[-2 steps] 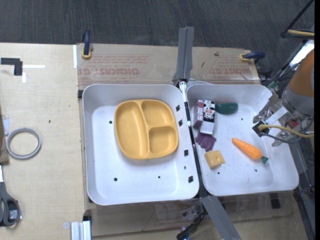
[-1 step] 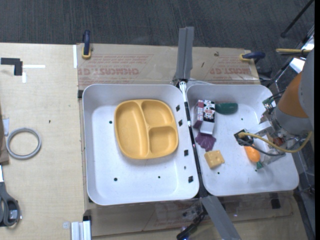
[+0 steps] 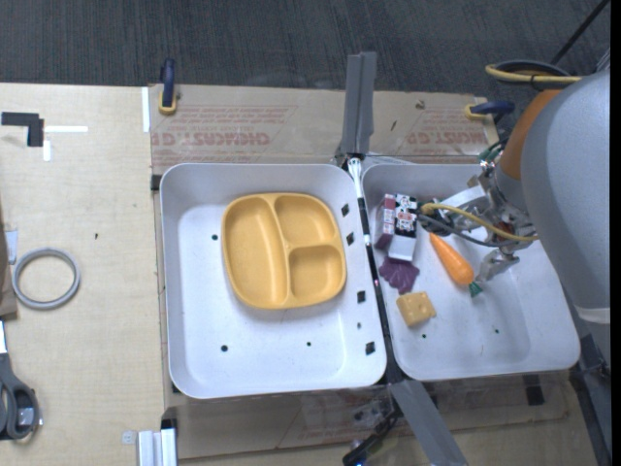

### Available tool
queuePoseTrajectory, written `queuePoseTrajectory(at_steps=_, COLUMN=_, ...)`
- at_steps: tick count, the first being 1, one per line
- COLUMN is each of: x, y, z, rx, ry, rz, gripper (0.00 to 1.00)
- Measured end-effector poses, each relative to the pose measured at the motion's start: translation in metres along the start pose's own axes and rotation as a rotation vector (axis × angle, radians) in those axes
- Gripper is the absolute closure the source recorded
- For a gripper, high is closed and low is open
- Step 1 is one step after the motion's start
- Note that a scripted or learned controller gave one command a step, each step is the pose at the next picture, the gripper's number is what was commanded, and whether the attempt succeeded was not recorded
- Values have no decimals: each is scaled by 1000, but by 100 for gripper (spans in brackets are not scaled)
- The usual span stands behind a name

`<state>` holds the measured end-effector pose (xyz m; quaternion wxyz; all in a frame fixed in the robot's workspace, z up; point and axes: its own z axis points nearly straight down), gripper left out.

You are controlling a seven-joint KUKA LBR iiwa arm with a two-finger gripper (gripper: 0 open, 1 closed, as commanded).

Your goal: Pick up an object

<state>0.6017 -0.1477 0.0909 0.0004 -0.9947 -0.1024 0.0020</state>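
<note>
Two shallow white bins are seen side by side on the table [image 3: 78, 183]. In the left bin [image 3: 194, 357], a yellow divided plate [image 3: 283, 250] lies slightly toward 11 o'clock of the bin's middle, with three compartments facing up.

The right bin [image 3: 505, 348] holds the small things. A toy carrot [image 3: 451, 260] lies near the bin's middle, its orange body slanting from 11 o'clock down to 5 o'clock, with the green tip at the lower end. At 9 o'clock of the carrot, a small printed box [image 3: 399, 216] stands close to the bin's left wall. A purple piece [image 3: 399, 274] lies just below the box, and a tan wedge like a cheese slice [image 3: 416, 308] lies at 5 o'clock of the purple piece, apart from the carrot.

The grey arm [image 3: 572, 192] is reached in from 3 o'clock, with yellow and black cables bundled at the wrist. The tool [image 3: 495, 263] is seen just beside the carrot's green end, at 3 o'clock of it; whether the tool is wide or narrow cannot be told, and nothing is seen held in it.

On the table at 9 o'clock, a grey ring [image 3: 44, 278] lies well apart from the bins.
</note>
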Motion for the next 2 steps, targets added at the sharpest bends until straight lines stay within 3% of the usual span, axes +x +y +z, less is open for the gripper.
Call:
queuePoseTrajectory(at_steps=1, x=-1, y=0, z=-8, rx=0, ry=-5, rz=-5, gripper=100)
queuePoseTrajectory(at_steps=2, x=-2, y=-117, z=-100, rx=0, ry=1, rz=4, gripper=100)
